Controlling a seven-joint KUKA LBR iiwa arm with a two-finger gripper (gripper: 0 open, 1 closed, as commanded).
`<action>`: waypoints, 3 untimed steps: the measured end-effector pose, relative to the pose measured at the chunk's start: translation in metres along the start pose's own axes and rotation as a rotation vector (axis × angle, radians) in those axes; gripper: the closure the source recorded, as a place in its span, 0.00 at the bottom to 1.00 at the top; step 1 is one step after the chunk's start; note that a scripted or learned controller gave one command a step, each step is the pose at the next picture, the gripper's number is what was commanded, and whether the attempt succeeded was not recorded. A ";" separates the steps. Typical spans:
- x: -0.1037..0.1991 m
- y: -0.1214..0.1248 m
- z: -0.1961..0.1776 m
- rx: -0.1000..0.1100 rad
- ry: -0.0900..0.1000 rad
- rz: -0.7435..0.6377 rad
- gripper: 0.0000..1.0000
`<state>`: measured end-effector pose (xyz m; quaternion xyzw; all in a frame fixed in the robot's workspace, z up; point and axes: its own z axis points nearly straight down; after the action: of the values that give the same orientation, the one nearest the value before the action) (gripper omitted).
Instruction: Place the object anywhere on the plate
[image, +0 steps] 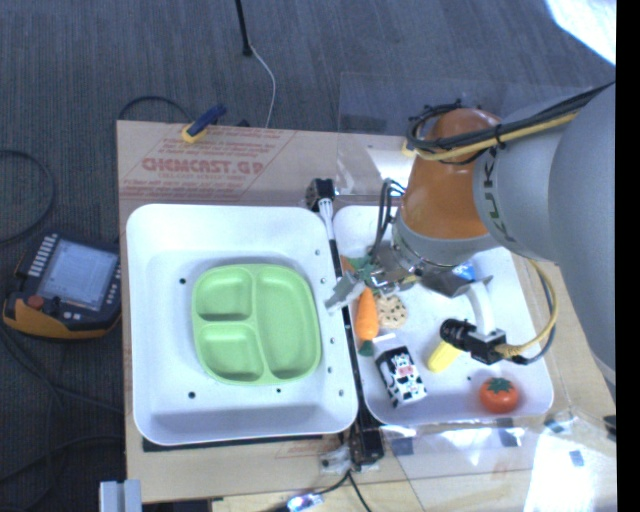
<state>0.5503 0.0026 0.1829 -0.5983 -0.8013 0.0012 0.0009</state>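
Nearest in the right bin lie a tomato and cow-print carton; just beyond, the carrot rests unlifted against the bin's left wall — gripper poised over its top, grip state hidden — plate waiting in the left bin

We see a thick, smooth grey arm, rounded like a barrel. Above the wrist it wears a glossy orange band, with dark lettering on the grey just beside it. Black and yellow cables loop over the top of the band and run along the grey link. Between the band and the jaws sits a grey flange, and a thin wire hangs beside it toward the metal gripper.
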 end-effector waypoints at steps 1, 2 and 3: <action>0.000 0.000 0.000 0.000 0.000 0.000 0.00; 0.000 0.000 0.000 0.000 0.000 0.000 0.00; 0.000 0.000 0.000 0.000 0.000 0.000 0.00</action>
<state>0.5503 0.0026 0.1829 -0.5983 -0.8013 0.0012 0.0009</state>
